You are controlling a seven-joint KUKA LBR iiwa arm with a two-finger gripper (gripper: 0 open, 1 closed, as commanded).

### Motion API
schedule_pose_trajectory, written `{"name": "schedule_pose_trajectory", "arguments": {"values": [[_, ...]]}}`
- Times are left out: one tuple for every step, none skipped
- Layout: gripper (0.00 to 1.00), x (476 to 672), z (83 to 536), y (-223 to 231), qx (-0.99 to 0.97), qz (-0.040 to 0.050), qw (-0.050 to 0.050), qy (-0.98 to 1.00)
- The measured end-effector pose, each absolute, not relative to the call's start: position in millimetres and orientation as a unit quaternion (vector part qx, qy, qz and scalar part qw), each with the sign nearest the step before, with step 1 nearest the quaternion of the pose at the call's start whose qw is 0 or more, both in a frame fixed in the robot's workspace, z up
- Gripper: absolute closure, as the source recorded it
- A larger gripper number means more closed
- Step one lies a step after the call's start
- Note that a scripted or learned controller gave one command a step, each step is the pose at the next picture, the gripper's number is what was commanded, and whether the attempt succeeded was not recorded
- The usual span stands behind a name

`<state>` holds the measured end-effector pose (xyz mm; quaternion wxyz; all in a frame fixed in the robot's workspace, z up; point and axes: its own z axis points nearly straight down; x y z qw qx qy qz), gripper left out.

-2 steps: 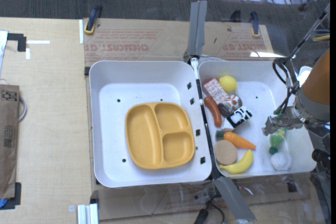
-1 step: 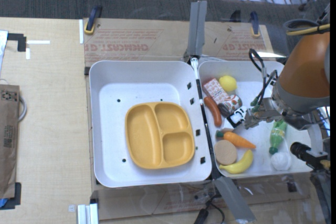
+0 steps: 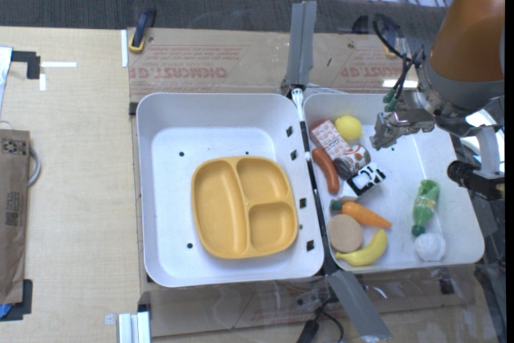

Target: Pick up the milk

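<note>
The hand (image 3: 384, 132) hangs over the right bin (image 3: 450, 165), its fingers too blurred to tell whether they are parted or closed, with nothing seen between them. Just below and left of it lies the milk (image 3: 365, 178), a black-and-white carton, touching a wrapped snack (image 3: 338, 144) beside the sausage (image 3: 325, 170)
</note>
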<state>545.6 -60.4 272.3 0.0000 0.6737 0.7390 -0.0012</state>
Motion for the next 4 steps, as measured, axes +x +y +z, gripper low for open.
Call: {"name": "schedule_pose_trajectory", "arguments": {"values": [[1.00,504.3,278,-34,0.729,-0.0017,-0.001,0.684],[1.00,516.8,204,-31,0.677,-0.0017,-0.001,0.736],[1.00,492.5,191,-81,0.383,-0.0002,-0.001,0.924],[1.00,588.9,191,-30,0.501,-0.0004,0.001,0.865]]}}
